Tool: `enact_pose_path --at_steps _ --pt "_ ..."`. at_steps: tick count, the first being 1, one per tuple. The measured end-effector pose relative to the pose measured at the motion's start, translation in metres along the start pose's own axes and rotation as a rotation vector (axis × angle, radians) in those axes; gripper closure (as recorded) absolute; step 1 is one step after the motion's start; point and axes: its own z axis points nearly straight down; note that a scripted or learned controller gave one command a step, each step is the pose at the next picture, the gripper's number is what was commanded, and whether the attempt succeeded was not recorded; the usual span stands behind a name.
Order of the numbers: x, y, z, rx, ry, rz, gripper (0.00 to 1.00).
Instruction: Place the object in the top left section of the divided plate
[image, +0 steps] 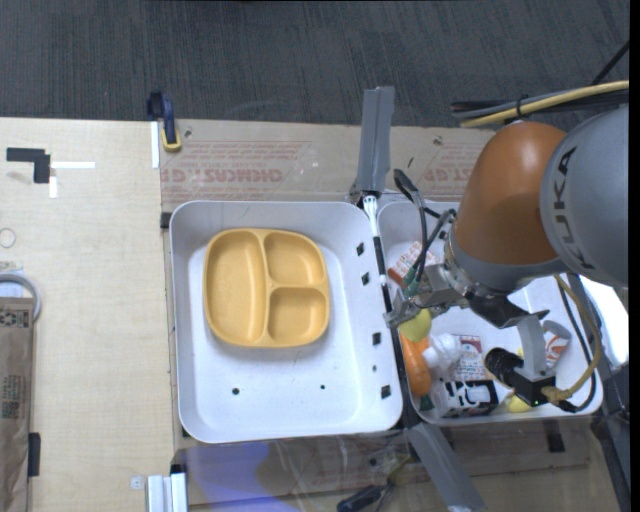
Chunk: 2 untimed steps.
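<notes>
Tool (408, 305) low in the right bin (590, 400) over the clutter, grip state impossible to tell, and the yellow divided plate (267, 288) lies away to its left in the other bin (200, 400)

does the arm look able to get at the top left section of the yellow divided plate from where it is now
Probably yes. The yellow divided plate lies open in the left white bin with nothing on it; the grey arm hangs over the right bin's clutter, next door.
</notes>
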Motion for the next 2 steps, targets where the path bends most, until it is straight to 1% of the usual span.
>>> enact_pose_path --at_steps 1,2 --pt "0.054 0.014 0.013 0.002 -0.001 -0.100 1.00" --pt "0.038 0.048 0.026 -0.001 -0.001 -0.326 1.00"
